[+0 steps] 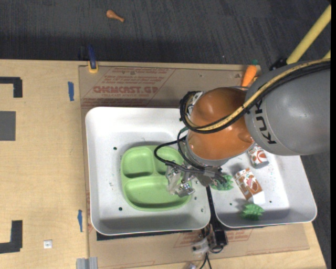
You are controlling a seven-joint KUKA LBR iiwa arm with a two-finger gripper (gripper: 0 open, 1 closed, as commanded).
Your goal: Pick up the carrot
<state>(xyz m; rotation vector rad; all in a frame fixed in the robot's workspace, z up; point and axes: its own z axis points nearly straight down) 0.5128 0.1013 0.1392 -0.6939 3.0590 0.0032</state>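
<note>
The carrot is orange with a green top. It lies on the cardboard behind the right bin, at the back, and the arm's cable and grey body partly cover it. My gripper hangs low over the right edge of the green divided plate in the left bin, well in front of and left of the carrot. Nothing shows in its grasp. The orange wrist band hides much of the seam between the two bins.
The right bin holds two small red-and-white packets, a green leafy toy and a dark green piece beside the gripper. A small orange object lies on the dark floor at the far back left.
</note>
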